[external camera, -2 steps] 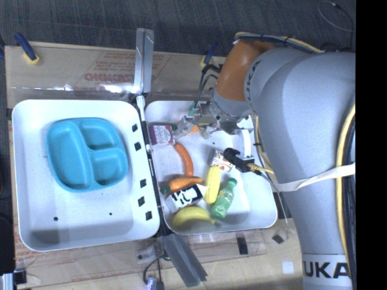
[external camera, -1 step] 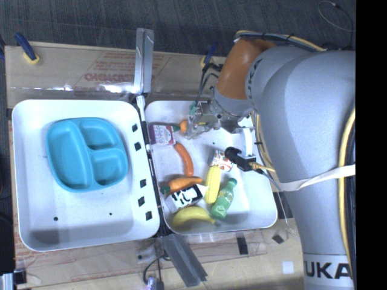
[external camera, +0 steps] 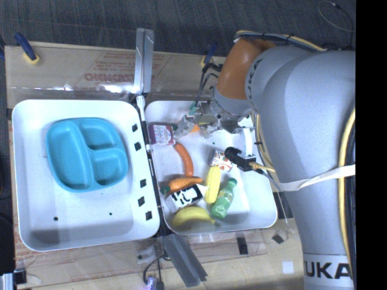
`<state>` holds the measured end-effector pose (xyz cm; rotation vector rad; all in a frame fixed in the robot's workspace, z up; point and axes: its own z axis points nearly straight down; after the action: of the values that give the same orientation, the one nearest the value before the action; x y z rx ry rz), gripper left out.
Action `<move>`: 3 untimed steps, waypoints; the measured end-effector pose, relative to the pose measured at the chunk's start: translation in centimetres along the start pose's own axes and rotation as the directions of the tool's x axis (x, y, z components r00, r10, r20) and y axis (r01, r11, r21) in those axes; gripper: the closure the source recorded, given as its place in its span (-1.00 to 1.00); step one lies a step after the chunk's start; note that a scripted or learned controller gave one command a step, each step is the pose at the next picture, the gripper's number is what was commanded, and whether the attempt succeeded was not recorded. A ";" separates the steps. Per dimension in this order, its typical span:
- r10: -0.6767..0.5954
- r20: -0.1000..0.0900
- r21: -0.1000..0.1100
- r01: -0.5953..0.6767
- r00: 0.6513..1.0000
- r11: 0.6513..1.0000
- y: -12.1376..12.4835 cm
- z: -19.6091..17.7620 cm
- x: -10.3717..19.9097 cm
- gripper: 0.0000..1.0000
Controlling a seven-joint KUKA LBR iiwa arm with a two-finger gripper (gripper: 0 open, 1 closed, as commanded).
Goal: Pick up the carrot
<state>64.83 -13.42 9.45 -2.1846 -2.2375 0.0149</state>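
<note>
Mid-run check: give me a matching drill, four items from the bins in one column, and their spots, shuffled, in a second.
Items:
1. blue tray
2. carrot
3. banana
4. green bottle

Places:
A. right bin, near front edge
B. right bin, middle, below the tool
C. left bin
D. right bin, just right of the yellow corn

Pairs: 1-C, 2-B, 3-A, 4-D
</note>
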 end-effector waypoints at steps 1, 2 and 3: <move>-0.005 -0.001 0.007 0.005 1.000 1.000 -0.1 -0.6 0.1 1.00; -0.006 -0.001 0.007 0.006 1.000 1.000 -0.1 -0.6 0.1 -1.00; 0.152 0.001 -0.011 -0.152 0.988 0.988 0.7 0.6 -3.5 -1.00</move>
<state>65.64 -16.93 8.86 -2.3562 -2.0711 0.0062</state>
